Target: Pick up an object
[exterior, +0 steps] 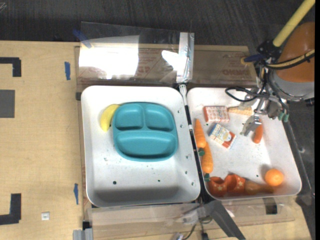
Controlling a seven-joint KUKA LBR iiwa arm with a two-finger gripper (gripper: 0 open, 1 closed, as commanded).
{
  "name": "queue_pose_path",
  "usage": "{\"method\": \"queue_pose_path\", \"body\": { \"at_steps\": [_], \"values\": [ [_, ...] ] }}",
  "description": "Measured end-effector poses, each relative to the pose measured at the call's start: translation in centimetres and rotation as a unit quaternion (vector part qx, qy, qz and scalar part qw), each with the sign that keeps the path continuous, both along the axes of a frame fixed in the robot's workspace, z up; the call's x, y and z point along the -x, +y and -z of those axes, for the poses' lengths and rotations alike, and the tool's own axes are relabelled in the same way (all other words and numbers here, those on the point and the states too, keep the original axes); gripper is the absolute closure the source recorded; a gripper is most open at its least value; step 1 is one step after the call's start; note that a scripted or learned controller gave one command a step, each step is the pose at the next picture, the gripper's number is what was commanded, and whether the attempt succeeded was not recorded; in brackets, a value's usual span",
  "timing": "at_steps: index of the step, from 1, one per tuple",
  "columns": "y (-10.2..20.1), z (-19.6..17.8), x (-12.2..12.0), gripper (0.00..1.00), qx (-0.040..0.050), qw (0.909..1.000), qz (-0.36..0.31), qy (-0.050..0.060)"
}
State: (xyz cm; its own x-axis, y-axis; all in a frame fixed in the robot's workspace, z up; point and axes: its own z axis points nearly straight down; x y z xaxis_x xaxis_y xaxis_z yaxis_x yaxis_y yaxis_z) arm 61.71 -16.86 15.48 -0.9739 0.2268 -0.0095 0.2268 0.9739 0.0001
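Bins number two on the bench (40,134): the left bin (95,179) carries one teal divided plate (145,130) with one yellow banana (106,116) tucked at its left edge. The right bin (285,149) holds one carrot (202,144) along its left wall, two small cartons (216,114) (222,135), one orange (274,177) and red pepper pieces (230,184) near, while the tool (251,126) hangs spread at the far right with a small orange piece (257,134) beside one finger, not gripped

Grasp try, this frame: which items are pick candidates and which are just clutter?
Candidates, right bin:
carrot
two small cartons
orange ball
red pieces
gripper is over this bin

Clutter, left bin:
teal divided plate
yellow item tucked beside it
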Motion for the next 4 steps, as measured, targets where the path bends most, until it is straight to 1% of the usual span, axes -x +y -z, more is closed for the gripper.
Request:
{"method": "queue_pose_path", "body": {
  "at_steps": [1,2,3,4],
  "values": [
    [4.7,5.0,0.3,0.00,0.0004,0.9995,0.032,-0.006],
    [-1.5,6.7,-2.5,0.00,-0.0042,0.9953,0.096,0.009],
    [-2.7,6.7,1.3,0.00,-0.0014,0.9912,0.132,0.001],
    [-2.7,5.2,0.9,1.00,0.0004,0.9914,0.131,-0.006]
  ]
}}
